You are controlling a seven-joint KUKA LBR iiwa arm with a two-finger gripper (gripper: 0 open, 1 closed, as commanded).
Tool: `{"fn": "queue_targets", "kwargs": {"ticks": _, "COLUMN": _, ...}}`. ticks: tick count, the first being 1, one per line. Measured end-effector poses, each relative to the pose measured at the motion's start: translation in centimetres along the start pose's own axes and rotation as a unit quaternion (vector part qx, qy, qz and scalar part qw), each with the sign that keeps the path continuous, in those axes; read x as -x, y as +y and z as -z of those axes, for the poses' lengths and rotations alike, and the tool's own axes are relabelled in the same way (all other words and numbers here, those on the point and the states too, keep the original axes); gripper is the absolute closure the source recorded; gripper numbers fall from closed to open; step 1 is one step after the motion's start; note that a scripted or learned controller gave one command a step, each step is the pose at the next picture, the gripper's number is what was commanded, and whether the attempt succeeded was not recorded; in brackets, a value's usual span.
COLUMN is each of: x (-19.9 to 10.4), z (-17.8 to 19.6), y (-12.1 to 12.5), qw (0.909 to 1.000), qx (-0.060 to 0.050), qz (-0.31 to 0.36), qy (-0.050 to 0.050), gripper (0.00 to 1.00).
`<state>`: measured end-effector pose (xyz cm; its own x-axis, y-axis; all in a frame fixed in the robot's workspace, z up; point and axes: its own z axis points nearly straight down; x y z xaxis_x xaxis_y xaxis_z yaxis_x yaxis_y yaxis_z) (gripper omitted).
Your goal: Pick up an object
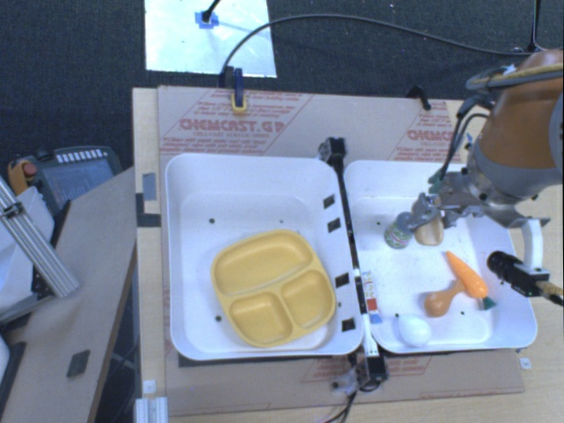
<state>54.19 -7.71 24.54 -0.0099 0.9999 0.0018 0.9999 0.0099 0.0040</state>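
- The right bin (388, 188) holds four loose things: a pale tan lump (431, 233) near the middle, an orange toy carrot (467, 277) toward the near right, a brown piece with a round bulb end (439, 300) just beside the carrot's tip, and a white egg (412, 330) by the near wall.
- The left bin (203, 201) holds a yellow three-compartment tray (273, 286), lying flat and turned at an angle.
- My hand (399, 234) is low in the right bin, its tip just left of the tan lump and close against it; I cannot tell whether they touch.
- I cannot tell whether my hand is released or clenched, and I see nothing held in it.
- The carrot, the brown piece and the egg lie apart from my hand, toward the near wall.
- Both bins sit on a cardboard sheet with red print (238, 123) on the counter (143, 148); a black strip (348, 236) runs along the seam between them.
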Motion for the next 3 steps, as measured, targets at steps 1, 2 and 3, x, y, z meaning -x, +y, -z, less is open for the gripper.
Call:
{"fn": "queue_targets", "kwargs": {"ticks": 1, "x": -5.1, "z": -1.3, "y": 1.6, "qw": 1.0000, "qx": -0.001, "qz": 0.000, "qy": 0.000, "gripper": 1.00}}
{"fn": "queue_targets", "kwargs": {"ticks": 2, "x": -9.7, "z": -0.6, "y": 3.6, "qw": 1.0000, "qx": 0.000, "qz": 0.000, "qy": 0.000, "gripper": 1.00}}
{"fn": "queue_targets", "kwargs": {"ticks": 3, "x": -15.6, "z": -1.1, "y": 6.0, "qw": 1.0000, "qx": -0.001, "qz": 0.000, "qy": 0.000, "gripper": 1.00}}
